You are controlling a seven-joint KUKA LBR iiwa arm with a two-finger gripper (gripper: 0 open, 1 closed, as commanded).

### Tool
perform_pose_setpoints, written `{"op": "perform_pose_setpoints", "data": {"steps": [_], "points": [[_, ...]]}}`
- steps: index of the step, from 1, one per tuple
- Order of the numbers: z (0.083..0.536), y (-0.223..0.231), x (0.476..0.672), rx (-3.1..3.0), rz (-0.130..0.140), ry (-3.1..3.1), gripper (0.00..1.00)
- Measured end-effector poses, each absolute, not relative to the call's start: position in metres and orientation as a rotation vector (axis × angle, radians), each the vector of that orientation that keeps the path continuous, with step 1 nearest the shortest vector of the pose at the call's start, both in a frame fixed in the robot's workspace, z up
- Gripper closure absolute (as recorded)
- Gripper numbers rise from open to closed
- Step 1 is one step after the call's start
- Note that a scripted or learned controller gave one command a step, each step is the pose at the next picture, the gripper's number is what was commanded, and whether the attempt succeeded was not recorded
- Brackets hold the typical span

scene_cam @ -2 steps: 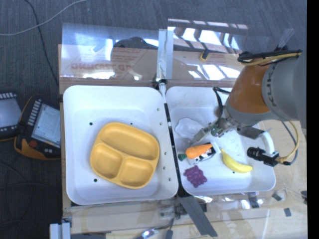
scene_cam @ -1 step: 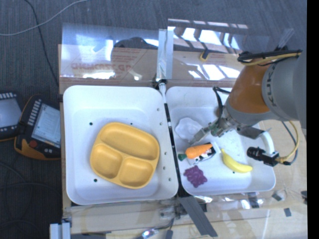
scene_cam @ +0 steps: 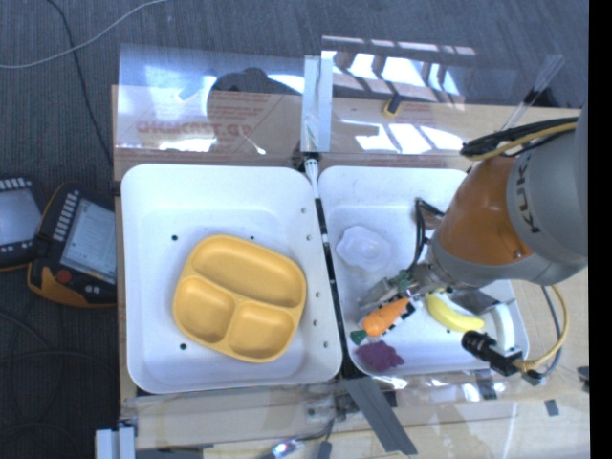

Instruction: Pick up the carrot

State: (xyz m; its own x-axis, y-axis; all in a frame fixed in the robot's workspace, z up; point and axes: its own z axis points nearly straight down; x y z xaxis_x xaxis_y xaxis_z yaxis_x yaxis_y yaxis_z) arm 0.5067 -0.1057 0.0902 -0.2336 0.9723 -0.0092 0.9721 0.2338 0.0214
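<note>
On the surface, two white bins sit side by side. The left bin holds a yellow tray with three compartments, lying flat near the bin's middle. The arm reaches in from the right over the right bin, its orange band above the wrist. The gripper is low in this bin, at the carrot's upper end. How far the fingers stand apart cannot be told; whether they have hold of the carrot cannot be told either. A banana lies just right of the gripper. The carrot lies tilted in the right bin's near half, green end toward the left. A clear cup rests above it. A purple grape bunch lies just below the carrot.
</note>
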Motion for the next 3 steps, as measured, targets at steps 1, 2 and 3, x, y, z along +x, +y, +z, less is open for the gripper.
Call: {"op": "perform_pose_setpoints", "data": {"steps": [1, 2, 3], "points": [[0.091, -0.107, 0.494, 1.667, 0.015, 2.632, 0.0], [0.101, -0.12, 0.485, 1.367, -0.001, 2.83, 0.0], [0.227, -0.105, 0.486, 1.965, -0.006, 2.454, 0.0]]}}
